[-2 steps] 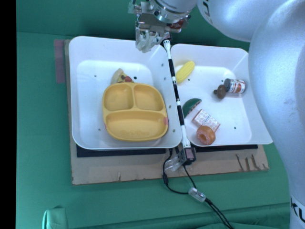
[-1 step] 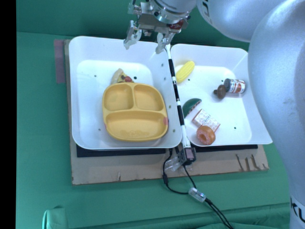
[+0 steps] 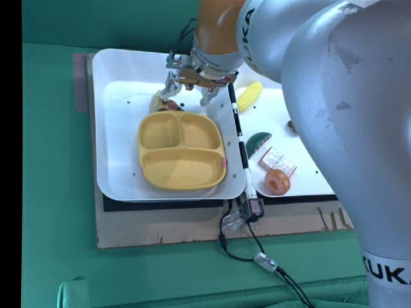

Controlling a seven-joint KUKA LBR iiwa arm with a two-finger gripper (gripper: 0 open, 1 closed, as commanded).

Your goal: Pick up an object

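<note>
Gripper [image 3: 189, 95]: my fingers spread open, holding nothing | left bin [image 3: 115, 69]: yellow divided plate [image 3: 182, 151], small tan object [image 3: 159, 101] just beside my left fingertip.

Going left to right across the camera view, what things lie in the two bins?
Yellow divided plate → corn cob → green wedge → wrapped packet, with the orange ring just below it.
</note>
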